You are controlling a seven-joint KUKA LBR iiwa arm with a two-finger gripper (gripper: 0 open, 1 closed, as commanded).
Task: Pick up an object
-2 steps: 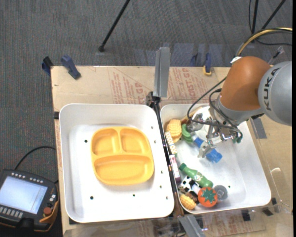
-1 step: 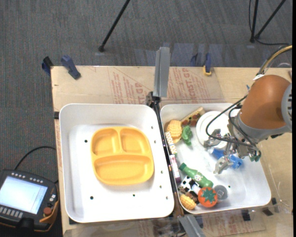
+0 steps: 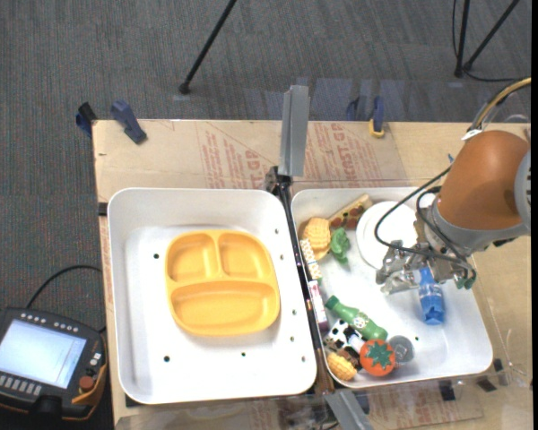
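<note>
The end effector [image 3: 411,271] hangs beside a blue bottle [image 3: 430,299], its grip state unclear.

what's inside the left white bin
One yellow plastic tray with three compartments lies flat in the left white bin. The bin floor beneath that tray is covered.

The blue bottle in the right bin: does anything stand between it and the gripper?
Nothing visible does. The gripper sits low in the right bin, directly beside the blue bottle, whose upper end is right at it. The green bottle and tomato lie further left, out of the way.
</note>
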